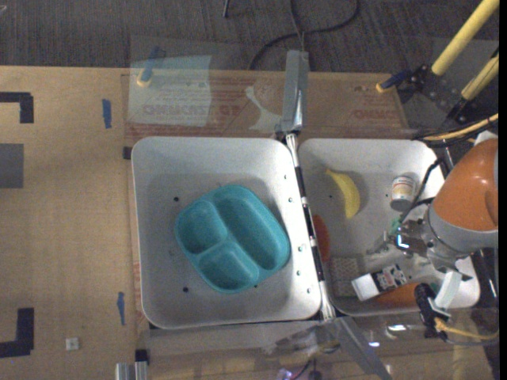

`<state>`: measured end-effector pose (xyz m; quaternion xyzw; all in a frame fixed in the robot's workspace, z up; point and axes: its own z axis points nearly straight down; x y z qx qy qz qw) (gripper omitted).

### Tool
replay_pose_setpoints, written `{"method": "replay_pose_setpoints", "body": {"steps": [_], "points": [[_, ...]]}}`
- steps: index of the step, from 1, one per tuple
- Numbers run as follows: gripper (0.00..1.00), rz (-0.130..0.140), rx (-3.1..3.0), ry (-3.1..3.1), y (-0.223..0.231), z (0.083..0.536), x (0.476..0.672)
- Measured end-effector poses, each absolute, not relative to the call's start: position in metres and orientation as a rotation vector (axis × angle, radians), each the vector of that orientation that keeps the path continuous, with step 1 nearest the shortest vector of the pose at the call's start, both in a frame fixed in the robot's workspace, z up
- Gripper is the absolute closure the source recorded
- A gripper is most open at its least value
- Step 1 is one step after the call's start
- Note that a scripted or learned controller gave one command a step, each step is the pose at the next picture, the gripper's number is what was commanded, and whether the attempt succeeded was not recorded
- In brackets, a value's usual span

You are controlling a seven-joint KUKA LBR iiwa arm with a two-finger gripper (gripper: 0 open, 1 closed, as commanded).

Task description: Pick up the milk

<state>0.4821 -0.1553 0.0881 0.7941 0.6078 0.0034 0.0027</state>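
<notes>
- Approach step, by the look of it: end effector point(405, 244) low in right bin point(372, 155), just above milk point(382, 280).
- Milk lying flat at bin's front edge, beside something orange point(400, 294).
- Next: descend, straddle carton, close.
- Opening width: cannot tell, wrist blocks it.
- Carton partly hidden by arm point(467, 204).

Grey arm point(459, 228), orange band point(473, 188), possibly a small teal light

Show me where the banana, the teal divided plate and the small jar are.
banana point(345, 193): camera view, middle of the yellow fruit.
teal divided plate point(231, 237): camera view, ridge between its compartments.
small jar point(402, 188): camera view, its pale label.
</notes>
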Motion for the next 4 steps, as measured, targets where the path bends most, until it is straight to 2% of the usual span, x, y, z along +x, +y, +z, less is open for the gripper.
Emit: {"method": "replay_pose_setpoints", "body": {"steps": [1, 2, 3, 4], "points": [[0.0, 0.001, 2.276, 2.161, -0.216, 0.346, 0.48], [1.0, 0.002, 2.273, 2.159, -0.217, 0.357, 0.481], [1.0, 0.001, 2.024, 2.395, -0.219, 0.436, 0.481], [1.0, 0.001, 2.415, 2.002, -0.224, 0.435, 0.484]]}}
